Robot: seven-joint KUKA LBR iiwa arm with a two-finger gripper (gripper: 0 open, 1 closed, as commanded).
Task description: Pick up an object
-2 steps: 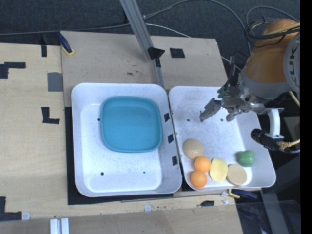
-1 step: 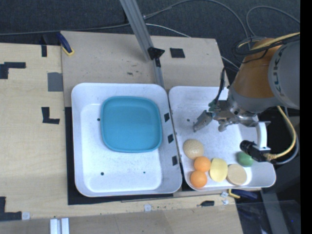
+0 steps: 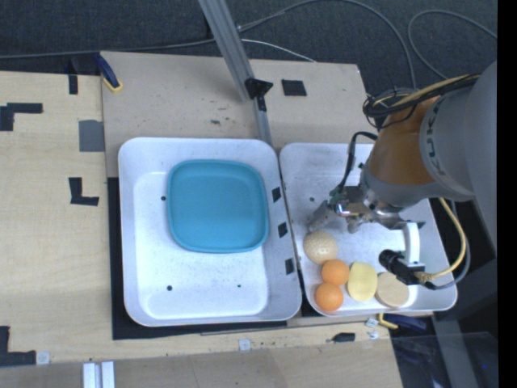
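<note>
**In the right bin, balls below the gripper**

At the bin's (image 3: 420,293) six o'clock you have a pale ball (image 3: 320,246) and two orange balls (image 3: 334,272); probably light, smooth, prone to roll. Grip across the middle. The gripper (image 3: 349,210) hovers above; I cannot tell its opening.

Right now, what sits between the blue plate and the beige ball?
In the camera view, bare floor of the left bin, then the two bins' adjoining rims, separate the blue plate from the beige ball.

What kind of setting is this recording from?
Likely a robotics lab bench for pick tests: a taped plywood bench, two shallow white bins, loose black cables on dark carpet, and a grey arm with an orange band over the right bin.
</note>
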